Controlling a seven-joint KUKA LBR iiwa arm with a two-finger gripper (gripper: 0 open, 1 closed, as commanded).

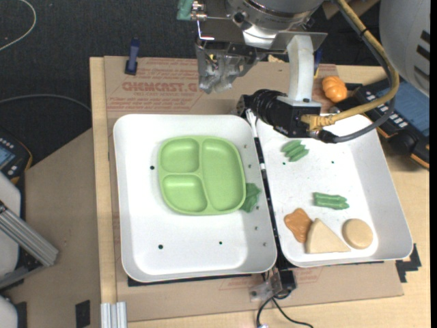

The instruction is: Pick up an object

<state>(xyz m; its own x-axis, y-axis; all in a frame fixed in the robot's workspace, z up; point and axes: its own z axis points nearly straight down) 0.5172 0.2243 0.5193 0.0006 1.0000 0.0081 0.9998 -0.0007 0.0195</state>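
Toy food point(330, 236) lies in the right bin point(382, 183) — gripper point(220, 74) hangs above the bench, whether wide or narrow, I cannot tell.

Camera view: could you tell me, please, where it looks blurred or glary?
Camera view: the hand above the bins is smeared; the green divided plate and tan wedge are sharp; the right bin is bright white, with no harsh glare.
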